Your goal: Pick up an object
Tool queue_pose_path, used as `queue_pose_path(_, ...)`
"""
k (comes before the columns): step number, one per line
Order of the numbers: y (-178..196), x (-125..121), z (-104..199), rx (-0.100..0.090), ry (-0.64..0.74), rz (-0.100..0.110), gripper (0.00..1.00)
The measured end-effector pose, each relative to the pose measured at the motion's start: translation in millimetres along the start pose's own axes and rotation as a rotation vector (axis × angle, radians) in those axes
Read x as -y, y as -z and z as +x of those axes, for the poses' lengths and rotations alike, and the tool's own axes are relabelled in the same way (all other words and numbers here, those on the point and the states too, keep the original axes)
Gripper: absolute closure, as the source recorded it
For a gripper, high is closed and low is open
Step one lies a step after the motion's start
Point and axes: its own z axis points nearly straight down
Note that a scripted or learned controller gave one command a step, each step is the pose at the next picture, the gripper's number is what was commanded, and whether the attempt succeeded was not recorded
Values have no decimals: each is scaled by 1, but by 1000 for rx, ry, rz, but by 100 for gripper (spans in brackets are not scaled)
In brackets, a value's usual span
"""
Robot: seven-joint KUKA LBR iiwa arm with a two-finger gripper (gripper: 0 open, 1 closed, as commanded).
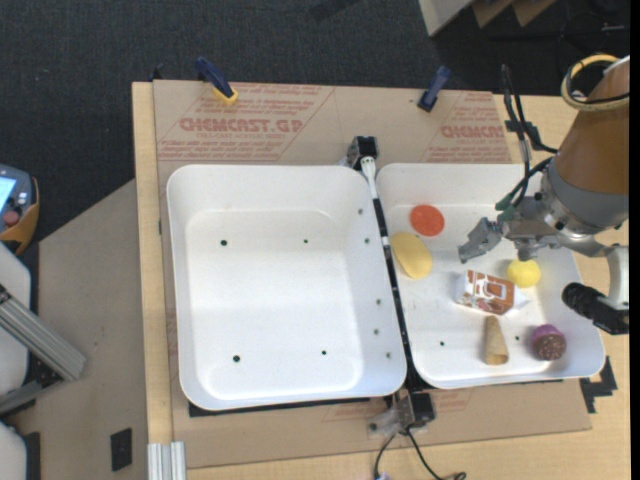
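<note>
Camera view, from above: my gripper (pixel 497 236) hangs low over the right bin (pixel 450 363), jaws spread, nothing between them. Nearest target is the small yellow ball (pixel 523 273), just beside my fingertips, near the white packet (pixel 487 292). Ball looks light, smooth, likely to roll; I'd pinch it across its middle. Yellow lemon-shaped piece (pixel 411 256), orange disc (pixel 427 220), cone (pixel 494 341), purple ball (pixel 547 342) lie around.

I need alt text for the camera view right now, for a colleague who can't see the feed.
The gripper hovers over the right bin, above a white packet and beside a small yellow ball. That bin also holds an orange disc, a yellow lemon-like piece, a tan cone and a purple ball. The left bin sits alongside.
</note>
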Motion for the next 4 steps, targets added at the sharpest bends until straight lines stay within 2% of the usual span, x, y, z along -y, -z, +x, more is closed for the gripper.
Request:
queue_pose_path(1, -94, 3, -8, 4, 0, -13, 0)
queue_pose_path(2, -122, -59, 8, 2, 4, -7, 0)
queue_pose_path(3, -121, -123, 20, 5, 3, -11, 0)
queue_pose_path(4, -111, -120, 21, 2, 2, -2, 100)
